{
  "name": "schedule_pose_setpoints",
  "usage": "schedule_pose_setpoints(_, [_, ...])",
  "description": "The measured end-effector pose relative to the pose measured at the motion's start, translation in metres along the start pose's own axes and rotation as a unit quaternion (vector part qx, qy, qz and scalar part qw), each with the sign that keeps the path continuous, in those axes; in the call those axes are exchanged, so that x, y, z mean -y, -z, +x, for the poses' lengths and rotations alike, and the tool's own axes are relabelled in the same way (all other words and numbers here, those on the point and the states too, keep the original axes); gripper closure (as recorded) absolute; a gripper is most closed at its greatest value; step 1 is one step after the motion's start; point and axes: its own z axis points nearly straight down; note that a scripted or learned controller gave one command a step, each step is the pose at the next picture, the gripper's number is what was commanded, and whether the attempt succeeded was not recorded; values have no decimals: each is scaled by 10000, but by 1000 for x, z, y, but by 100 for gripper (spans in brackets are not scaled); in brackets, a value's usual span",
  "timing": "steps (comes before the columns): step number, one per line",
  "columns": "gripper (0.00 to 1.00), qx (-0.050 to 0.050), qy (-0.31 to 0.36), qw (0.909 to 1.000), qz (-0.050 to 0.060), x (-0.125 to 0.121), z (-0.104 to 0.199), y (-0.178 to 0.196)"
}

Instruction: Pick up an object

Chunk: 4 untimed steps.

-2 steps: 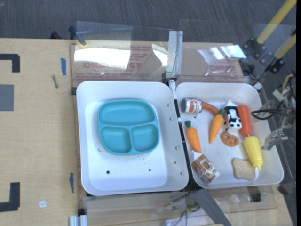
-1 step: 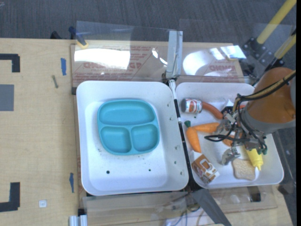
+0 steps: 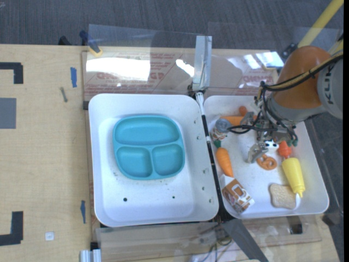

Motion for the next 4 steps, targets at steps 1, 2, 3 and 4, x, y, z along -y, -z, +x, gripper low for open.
schedule_pose_setpoints(1, [0, 6, 2, 10000, -9, -36, -40, -1])
schedule_pose_setpoints(2, [100, 80, 1, 10000, 14, -35, -44, 15])
schedule_pose_setpoints(3, [100, 2, 1533, 9882, 13, 68, -28, -1])
schedule_pose_setpoints(4, [100, -21, 531, 9986, 4, 85, 72, 1])
